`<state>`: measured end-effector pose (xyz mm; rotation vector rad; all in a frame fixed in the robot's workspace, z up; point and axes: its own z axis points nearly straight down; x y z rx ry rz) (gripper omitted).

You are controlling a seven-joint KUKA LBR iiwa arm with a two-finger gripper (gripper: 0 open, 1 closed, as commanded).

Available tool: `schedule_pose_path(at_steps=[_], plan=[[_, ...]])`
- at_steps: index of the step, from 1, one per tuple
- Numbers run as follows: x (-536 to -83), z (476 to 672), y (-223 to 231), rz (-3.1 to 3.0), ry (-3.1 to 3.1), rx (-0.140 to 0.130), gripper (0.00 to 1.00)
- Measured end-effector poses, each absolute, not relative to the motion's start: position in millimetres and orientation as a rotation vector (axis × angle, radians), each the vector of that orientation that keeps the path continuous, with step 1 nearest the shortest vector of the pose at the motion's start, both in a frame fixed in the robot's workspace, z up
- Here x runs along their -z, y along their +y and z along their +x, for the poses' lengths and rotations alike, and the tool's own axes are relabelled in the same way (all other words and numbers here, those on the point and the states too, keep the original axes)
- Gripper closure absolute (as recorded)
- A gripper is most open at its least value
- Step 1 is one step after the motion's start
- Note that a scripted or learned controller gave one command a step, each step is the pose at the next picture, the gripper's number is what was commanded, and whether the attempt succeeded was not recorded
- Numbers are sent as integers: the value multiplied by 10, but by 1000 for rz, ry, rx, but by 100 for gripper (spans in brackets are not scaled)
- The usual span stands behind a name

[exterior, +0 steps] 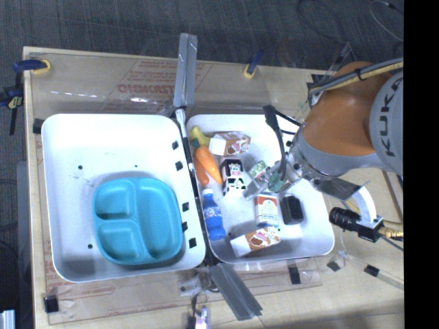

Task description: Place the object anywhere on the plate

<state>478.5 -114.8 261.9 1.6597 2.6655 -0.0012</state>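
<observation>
A blue sectioned plate (135, 218) lies in the left bin (62, 142). The right bin (315, 242) holds several objects: an orange carrot (208, 166), a yellow banana end (197, 137), a blue bottle (212, 215), a black-and-white cow carton (235, 177), a brown carton (230, 144) at the back, a red-and-white carton (267, 209), another carton (257, 240) at the front and a black item (292, 209). My gripper (272, 177) hangs low over the middle of the right bin, just above the red-and-white carton, beside a small green packet (258, 169).
The grey and orange arm (343, 125) reaches in from the right over the right bin's far edge. A metal divider bar (184, 74) runs between the bins. Blue clamps (31, 66) sit at the bench's back edge.
</observation>
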Motion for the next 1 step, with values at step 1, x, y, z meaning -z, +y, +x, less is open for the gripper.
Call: schedule_pose_path(at_steps=[1], plan=[[-2133,4774,-457,1076,2953,1,100]])
